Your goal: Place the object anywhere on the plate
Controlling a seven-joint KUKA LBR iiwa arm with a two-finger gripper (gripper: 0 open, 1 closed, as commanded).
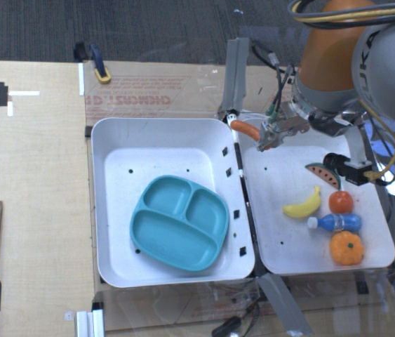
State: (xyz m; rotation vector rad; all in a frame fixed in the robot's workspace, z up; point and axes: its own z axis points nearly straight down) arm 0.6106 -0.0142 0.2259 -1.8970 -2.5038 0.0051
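Your claw (271, 133) hangs at the right bin's (281, 248) upper-left corner, pinching an orange carrot-like piece (245, 128) that juts out over the divider. The teal plate (179, 222) lies in the left bin (113, 188) — bare white floor all around it, well apart from the claw.

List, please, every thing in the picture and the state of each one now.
Plate: lies flat in the left bin, nothing on it.
Carrot: at the right bin's top left corner, next to the gripper.
Banana: lying in the right bin.
Tomato: beside the bottle.
Bottle: lying on its side.
Orange: in the right bin.
Melon slice: lying flat.
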